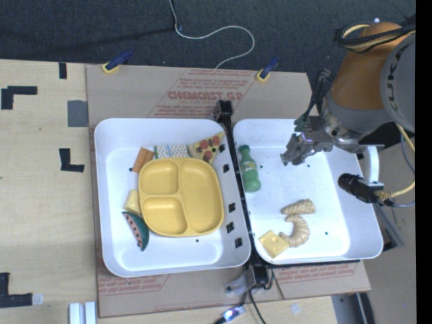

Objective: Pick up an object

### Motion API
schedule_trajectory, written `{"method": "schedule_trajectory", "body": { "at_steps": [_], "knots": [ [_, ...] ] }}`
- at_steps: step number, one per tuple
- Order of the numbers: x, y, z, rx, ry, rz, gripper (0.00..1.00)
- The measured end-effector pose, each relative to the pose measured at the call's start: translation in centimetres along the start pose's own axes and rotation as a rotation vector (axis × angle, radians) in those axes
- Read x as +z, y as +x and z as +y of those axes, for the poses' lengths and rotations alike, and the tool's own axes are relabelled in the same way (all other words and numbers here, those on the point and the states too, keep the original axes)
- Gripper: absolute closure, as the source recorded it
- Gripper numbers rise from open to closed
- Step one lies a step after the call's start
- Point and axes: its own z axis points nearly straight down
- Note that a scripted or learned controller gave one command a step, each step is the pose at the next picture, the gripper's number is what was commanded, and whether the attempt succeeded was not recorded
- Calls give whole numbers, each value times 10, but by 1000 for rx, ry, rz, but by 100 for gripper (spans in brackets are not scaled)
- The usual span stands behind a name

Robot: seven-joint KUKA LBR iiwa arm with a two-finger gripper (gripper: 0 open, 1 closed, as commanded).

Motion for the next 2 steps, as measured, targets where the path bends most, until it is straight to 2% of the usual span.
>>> {"method": "schedule_trajectory", "body": {
  "at_steps": [1, 2],
  "knots": [
    [19, 39, -21, 2, 2, -2, 100],
    [21, 41, -26, 4, 1, -2, 100]
  ]
}}
